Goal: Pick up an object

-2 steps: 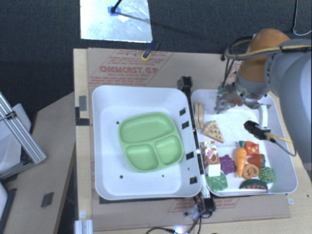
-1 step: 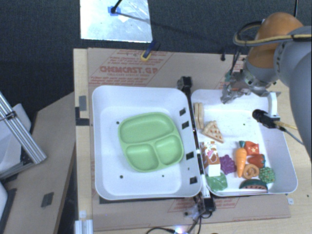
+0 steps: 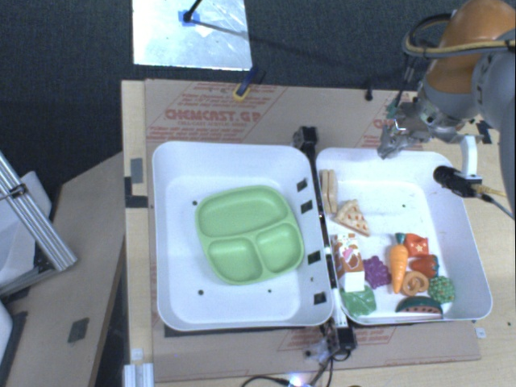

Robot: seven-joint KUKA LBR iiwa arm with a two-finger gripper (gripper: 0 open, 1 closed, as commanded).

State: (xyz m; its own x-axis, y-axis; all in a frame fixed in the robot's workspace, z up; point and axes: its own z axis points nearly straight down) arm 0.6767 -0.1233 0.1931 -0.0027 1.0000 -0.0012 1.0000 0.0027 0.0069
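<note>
My gripper (image 3: 392, 146) hangs over the far edge of the right bin (image 3: 459, 240), well above and behind the toys. Toy food lies in that bin: a pizza slice (image 3: 351, 215) near the left wall, an orange carrot (image 3: 398, 265), a purple grape bunch (image 3: 376, 271), a red piece (image 3: 417, 244), a round pretzel-like piece (image 3: 416, 283), a green leafy piece (image 3: 359, 300), a watermelon slice (image 3: 419, 305) and a green broccoli-like piece (image 3: 441, 288). Nothing shows between the gripper's tips.
The left bin (image 3: 173, 216) holds a green divided plate (image 3: 246, 234). A tan stick-shaped piece (image 3: 329, 192) lies along the right bin's left wall, with a printed card (image 3: 347, 255) below it. A black divider (image 3: 318, 216) separates the bins.
</note>
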